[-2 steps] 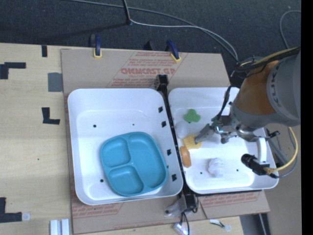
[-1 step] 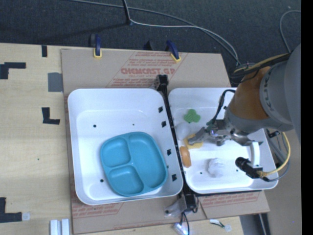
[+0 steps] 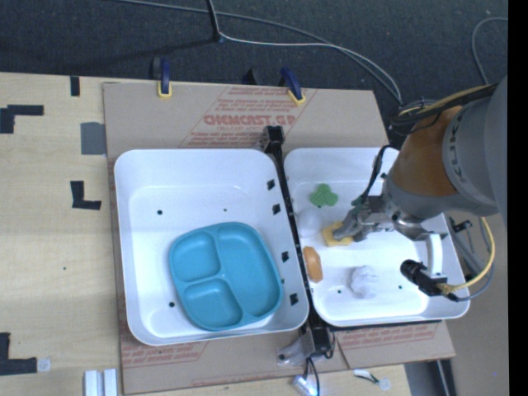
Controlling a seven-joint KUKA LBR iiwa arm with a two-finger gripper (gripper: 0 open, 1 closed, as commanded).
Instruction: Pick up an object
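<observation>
Gripper (image 3: 346, 231) in R bin (image 3: 330, 162), touching yellow piece (image 3: 333, 238); jaw state unclear. Green toy (image 3: 323, 195) at 11 o'clock; orange bit (image 3: 313, 264), white wad (image 3: 362, 280). L bin (image 3: 140, 172): blue divided plate (image 3: 224, 275).

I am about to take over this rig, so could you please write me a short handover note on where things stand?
Hand: low in the right bin, at the yellow piece; a grasp cannot be confirmed.
Things: green piece above it, orange piece near the divider, white crumpled piece toward the front. Blue divided plate lies in the left bin.
Done: approach to the yellow piece.
Left: secure a grasp and lift.
</observation>
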